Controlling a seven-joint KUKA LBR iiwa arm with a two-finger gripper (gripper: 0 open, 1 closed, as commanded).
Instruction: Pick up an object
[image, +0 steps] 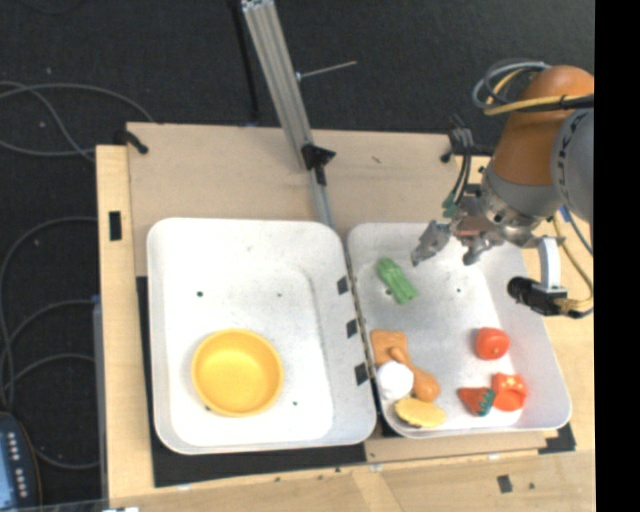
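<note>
Two white bins sit side by side on the bench. Nearest the camera, along the front edge of the right bin, lies a cluster: a yellow piece, a white ball and an orange piece touching one another, with two red pieces to their right, one at the front corner beside a green-stemmed item. The left bin holds a yellow bowl near its front. Farther back in the right bin, a green item lies alone, near the divider. Beyond it, the gripper hangs over the rear of the right bin with fingers spread and nothing between them. Judged from this, no object is picked up yet; descent, closing and lifting all remain, and the green item looks the nearest candidate. Behind the bench, a metal post rises at a slant over dark carpet with loose cables.
</note>
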